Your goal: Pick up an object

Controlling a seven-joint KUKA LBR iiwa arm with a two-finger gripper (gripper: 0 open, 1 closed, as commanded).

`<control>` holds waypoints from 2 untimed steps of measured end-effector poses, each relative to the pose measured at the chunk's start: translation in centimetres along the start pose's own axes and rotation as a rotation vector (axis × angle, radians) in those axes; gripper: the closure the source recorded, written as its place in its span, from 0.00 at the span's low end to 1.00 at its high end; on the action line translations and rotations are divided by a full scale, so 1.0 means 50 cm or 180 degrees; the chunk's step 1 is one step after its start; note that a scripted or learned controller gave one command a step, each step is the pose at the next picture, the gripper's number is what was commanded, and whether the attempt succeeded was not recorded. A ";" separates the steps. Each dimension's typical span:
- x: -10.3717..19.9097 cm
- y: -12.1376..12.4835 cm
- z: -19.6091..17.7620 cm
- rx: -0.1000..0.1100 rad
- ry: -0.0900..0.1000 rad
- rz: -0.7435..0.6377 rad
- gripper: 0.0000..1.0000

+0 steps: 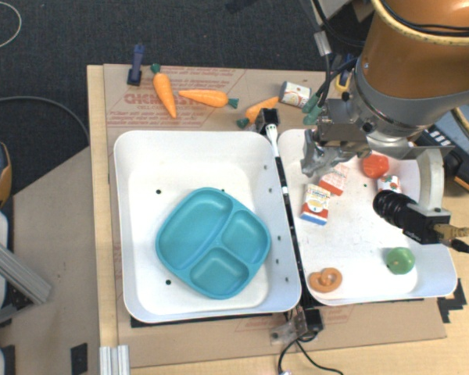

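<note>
My gripper (319, 165) hangs over the back left corner of the right bin (434, 283). Its fingers stand a little apart with nothing between them. Just in front of it lie a red and white carton (334, 183) and a white carton with a blue base (316, 207). A red tomato (375, 165) and a small bottle (389, 184) sit to its right. Nearer the front are a green apple (399, 260) and a brown bagel (325, 280).
The left bin (133, 209) holds a teal divided plate (213, 242). Behind the bins, on the cardboard, lie three carrots (165, 93) (205, 98) (258, 110), a blue peg (135, 64), a small box (295, 94) and a black-and-white brush (270, 125).
</note>
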State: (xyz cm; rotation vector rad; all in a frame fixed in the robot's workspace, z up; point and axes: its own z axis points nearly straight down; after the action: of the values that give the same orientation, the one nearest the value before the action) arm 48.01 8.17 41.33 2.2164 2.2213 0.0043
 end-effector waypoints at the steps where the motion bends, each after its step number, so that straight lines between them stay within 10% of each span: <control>1: 0.001 0.001 -0.020 -0.0008 -0.0002 -0.0003 1.00; 2: 0.001 0.003 -0.041 -0.0016 -0.0003 -0.0005 1.00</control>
State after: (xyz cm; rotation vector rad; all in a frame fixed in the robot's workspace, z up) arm 48.13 8.22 43.37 2.2116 2.2202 0.0087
